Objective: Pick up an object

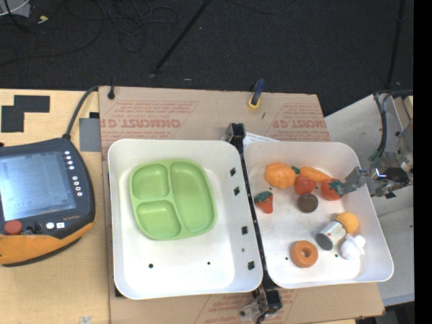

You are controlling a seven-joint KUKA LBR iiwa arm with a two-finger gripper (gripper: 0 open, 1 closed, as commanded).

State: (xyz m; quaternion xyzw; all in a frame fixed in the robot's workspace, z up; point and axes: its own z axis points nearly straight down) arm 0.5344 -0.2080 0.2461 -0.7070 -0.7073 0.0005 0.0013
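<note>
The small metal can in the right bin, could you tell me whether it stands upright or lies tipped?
Tipped: the metal can lies on its side, its dark open end facing lower left.

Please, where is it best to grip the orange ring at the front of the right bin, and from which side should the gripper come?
Probably from straight above. The orange ring lies flat, with its hole facing up and free floor around it. One finger could go into the hole and one outside, closing across the band on its left side, away from the metal can.

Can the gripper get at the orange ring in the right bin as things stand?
Probably yes. The orange ring lies flat on the right bin floor, apart from the silver can, with nothing over it. The gripper sits at the bin's far right edge.
</note>
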